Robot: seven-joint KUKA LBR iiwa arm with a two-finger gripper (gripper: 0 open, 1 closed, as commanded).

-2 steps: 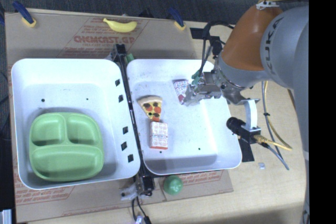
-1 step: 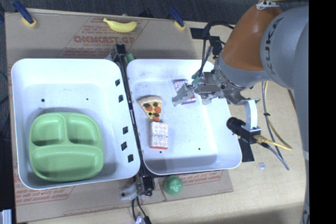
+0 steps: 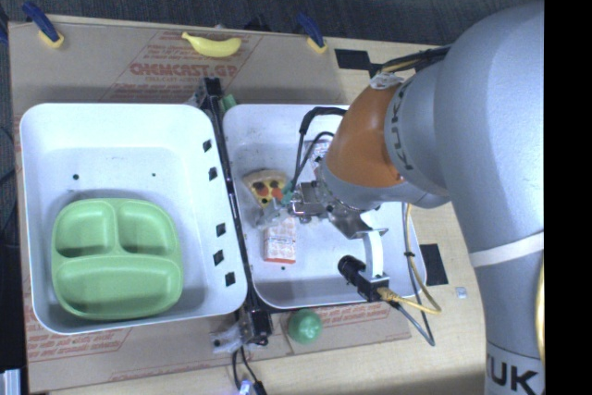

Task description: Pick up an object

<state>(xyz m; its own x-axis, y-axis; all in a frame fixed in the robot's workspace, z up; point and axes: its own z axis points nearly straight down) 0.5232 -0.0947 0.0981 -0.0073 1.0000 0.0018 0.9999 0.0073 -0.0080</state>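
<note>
Two small items lie in the right bin [image 3: 277,120], and we judge the packet [image 3: 280,245] the likelier pick.

We see the packet lying flat near the bin's middle, at about seven o'clock from the gripper [image 3: 298,202]; it looks white with an orange-red lower edge, like a thin sachet. We expect it to be light, soft and a little slippery, so pinching across its short sides should suit best. At ten o'clock from the gripper lies a tan round toy [image 3: 265,187] with coloured dots. We cannot tell whether the gripper is spread or clenched. The left bin [image 3: 111,129] carries a green divided tray [image 3: 116,256].
</note>
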